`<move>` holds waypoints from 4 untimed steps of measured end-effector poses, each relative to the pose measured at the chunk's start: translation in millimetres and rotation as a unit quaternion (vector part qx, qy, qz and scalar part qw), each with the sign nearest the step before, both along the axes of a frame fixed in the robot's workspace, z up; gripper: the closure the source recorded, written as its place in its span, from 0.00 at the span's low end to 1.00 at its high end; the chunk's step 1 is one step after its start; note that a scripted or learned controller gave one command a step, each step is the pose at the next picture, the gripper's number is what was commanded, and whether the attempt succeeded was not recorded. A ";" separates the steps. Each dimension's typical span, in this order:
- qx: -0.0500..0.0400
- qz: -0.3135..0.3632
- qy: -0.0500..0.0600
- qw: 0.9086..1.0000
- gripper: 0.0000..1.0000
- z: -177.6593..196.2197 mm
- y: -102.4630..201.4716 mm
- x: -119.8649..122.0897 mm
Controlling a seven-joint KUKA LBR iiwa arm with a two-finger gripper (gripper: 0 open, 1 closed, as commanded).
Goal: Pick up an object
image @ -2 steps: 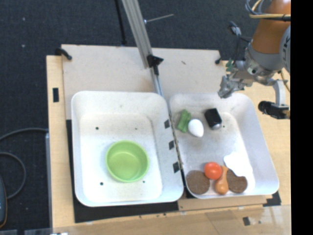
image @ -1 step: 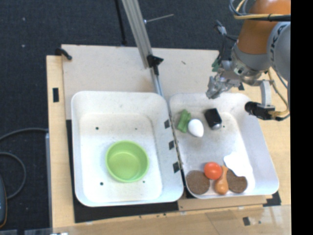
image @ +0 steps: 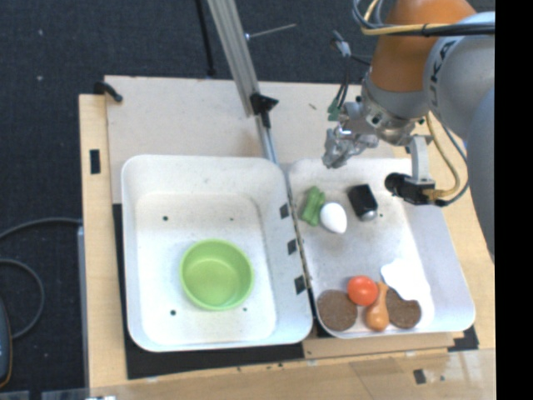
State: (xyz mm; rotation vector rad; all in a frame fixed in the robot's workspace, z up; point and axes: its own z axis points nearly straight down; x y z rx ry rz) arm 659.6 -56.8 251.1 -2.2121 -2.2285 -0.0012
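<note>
A: Gripper (image: 337, 155)?
B: Upper right, over right bin's (image: 433, 248) top rim; grip state cannot be told.
A: Nearest item?
B: Egg (image: 334, 217), just below it, beside green piece (image: 312, 206).

Arm (image: 433, 52): cut off by frame at 3 o'clock, upper links unseen. Gripper (image: 340, 152) too small, blurred; finger state unreadable. Orange piece (image: 377, 316), at right bin's (image: 450, 257) 6 o'clock, partly hides brown discs (image: 336, 308). Pole (image: 237, 52) cut at 12 o'clock.
</note>
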 end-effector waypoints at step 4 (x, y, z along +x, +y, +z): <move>-0.001 -0.003 0.000 1.000 0.00 -14.0 143.7 5.4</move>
